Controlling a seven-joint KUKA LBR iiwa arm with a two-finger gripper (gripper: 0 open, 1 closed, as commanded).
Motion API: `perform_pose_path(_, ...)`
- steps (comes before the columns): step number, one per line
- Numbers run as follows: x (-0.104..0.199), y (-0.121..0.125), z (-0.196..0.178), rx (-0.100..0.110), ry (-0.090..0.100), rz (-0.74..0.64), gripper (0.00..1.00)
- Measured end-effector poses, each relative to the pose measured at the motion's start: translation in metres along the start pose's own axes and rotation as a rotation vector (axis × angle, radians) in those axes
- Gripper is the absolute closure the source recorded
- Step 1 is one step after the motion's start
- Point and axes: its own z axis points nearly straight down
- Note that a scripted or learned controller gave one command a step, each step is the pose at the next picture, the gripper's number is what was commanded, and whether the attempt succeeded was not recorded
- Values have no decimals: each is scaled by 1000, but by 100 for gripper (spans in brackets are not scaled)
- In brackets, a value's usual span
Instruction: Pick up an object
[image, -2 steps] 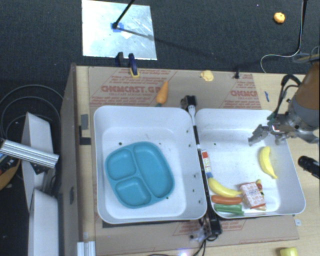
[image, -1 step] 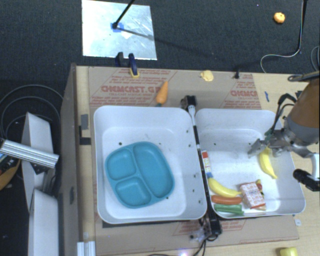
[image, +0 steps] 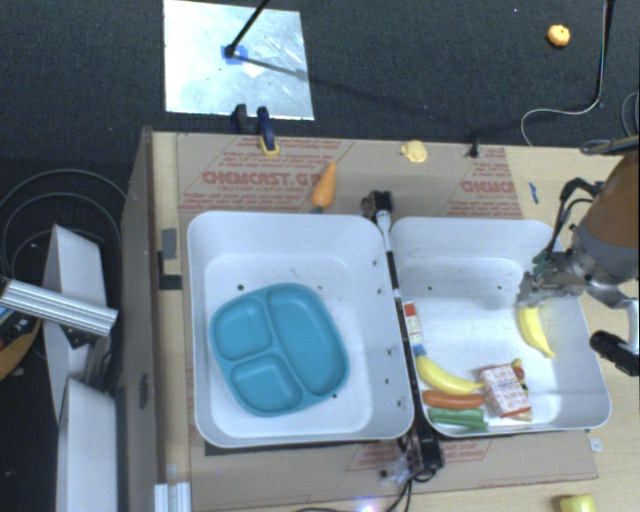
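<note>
While the gripper (image: 540, 287) hovers above the banana (image: 535, 331) at the right bin's (image: 470, 250) three o'clock, its opening indeterminable, the approach step requires descent.

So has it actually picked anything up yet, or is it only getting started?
Nothing looks lifted yet. The gripper is down inside the right bin, right at the top end of a banana that lies on the bin floor. Whether it has a grip cannot be told from here. The other banana, the red and green pieces and the packet sit untouched at the front. Left to do: grip something and raise it.
</note>
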Motion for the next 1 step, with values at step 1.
perform_pose_path(1, 1, 48, 2, -3, 0, -4, 100)
